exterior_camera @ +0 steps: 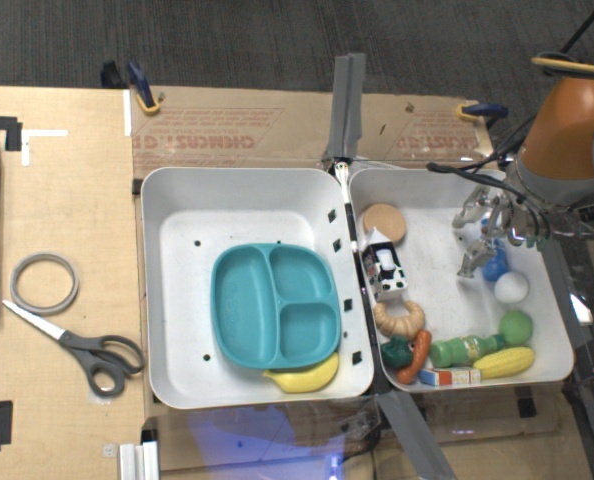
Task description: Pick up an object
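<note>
At three o'clock in the right bin (447, 183), the gripper (474, 253), its grip unreadable, seems poised to drop onto the blue ball (494, 266).

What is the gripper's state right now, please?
Gripper: above the right bin, near the blue object; open or shut cannot be told.

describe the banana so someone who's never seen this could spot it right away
Start at the left white bin, the one that holds the big teal divided plate. Look at the plate's near edge: the banana pokes out from under it, against the bin's front wall. It is a plain yellow curve, the sole yellow thing in that bin.
</note>
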You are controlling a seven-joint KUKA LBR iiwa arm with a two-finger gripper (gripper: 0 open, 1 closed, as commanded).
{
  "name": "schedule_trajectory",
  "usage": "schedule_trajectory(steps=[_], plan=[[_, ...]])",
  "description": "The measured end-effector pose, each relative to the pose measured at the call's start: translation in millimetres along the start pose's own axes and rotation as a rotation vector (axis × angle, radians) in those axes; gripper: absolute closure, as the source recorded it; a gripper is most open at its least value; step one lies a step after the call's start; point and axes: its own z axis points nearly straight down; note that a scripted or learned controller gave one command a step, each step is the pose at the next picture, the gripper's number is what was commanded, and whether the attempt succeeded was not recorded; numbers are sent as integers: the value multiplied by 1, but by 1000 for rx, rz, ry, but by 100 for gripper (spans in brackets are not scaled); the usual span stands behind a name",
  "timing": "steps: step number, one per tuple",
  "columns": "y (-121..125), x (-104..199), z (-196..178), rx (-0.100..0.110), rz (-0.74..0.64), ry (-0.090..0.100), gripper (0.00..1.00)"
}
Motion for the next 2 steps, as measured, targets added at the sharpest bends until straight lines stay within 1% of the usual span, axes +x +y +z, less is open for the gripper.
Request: schedule_trajectory(steps=[1, 2], plan=[[-10, 23, 1, 0, 69, 1, 0], [-10, 21, -10, 1, 66, -4, 100]])
